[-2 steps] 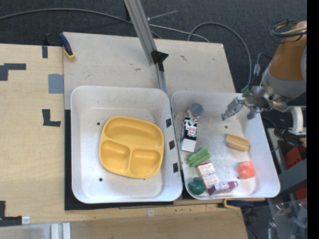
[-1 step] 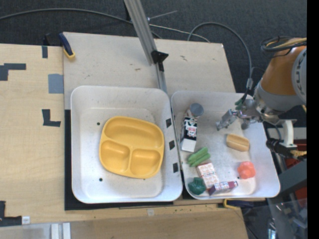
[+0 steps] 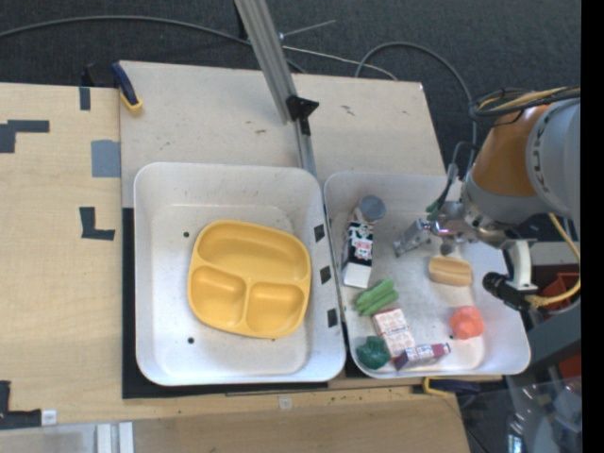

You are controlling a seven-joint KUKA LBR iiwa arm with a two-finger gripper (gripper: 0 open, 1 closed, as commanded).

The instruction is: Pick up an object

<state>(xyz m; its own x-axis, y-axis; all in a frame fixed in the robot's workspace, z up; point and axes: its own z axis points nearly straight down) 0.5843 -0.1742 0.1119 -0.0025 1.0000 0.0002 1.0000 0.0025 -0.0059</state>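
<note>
We see the grey arm with its orange band (image 3: 505, 163) reaching in from the right edge of the counter (image 3: 217, 121), over the right-hand shallow white bin (image 3: 500, 357). Its metal two-finger end effector (image 3: 408, 245) sits low over the middle of that bin, pointing toward the bin's left wall. We cannot tell whether it is open or closed, and we see nothing clearly caught in it.

The right bin carries all the loose things. Near its left wall stands a small black-and-white cow-patterned carton (image 3: 359, 248), with a round grey disc-shaped cap (image 3: 372, 207) just beyond it toward the bin's far edge. Toward the near edge from the carton lies a green bunch of bean-like pods (image 3: 377, 297), and nearer still a small red-and-white patterned packet (image 3: 391, 328). At the near left corner rests a dark green rounded lump (image 3: 372, 352), with a slim red-and-purple tube (image 3: 422, 353) lying beside it along the near edge. A tan bread-roll-shaped piece (image 3: 450, 271) lies just beside the end effector, on its near-right side, apart from the tip. Toward the near right corner sits an orange-red rounded fruit-like object (image 3: 466, 323).

The left-hand shallow white bin (image 3: 156, 253) holds a yellow plastic divided plate with three compartments (image 3: 249, 278), lying flat around its middle.

A grey metal post (image 3: 269, 50) slants across the far edge of the counter, ending between the two bins.
</note>
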